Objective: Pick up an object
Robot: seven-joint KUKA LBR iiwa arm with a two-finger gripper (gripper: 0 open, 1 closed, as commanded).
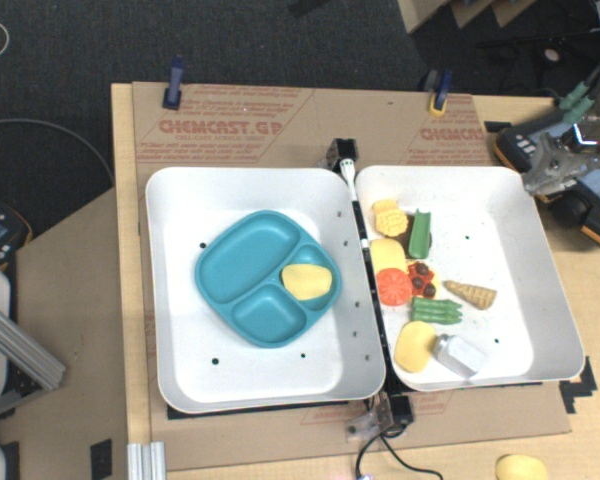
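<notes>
Pincer at right edge, state impossible to tell; brown board reads "CHEMCAST" in red.

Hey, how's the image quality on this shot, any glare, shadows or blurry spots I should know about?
Camera view: even, soft light; the left bin and right bin read bright white, with no hard glare. The teal plate casts a faint shadow. The small toy foods are slightly soft, so fine detail is hard to read. The dark floor loses detail.
</notes>
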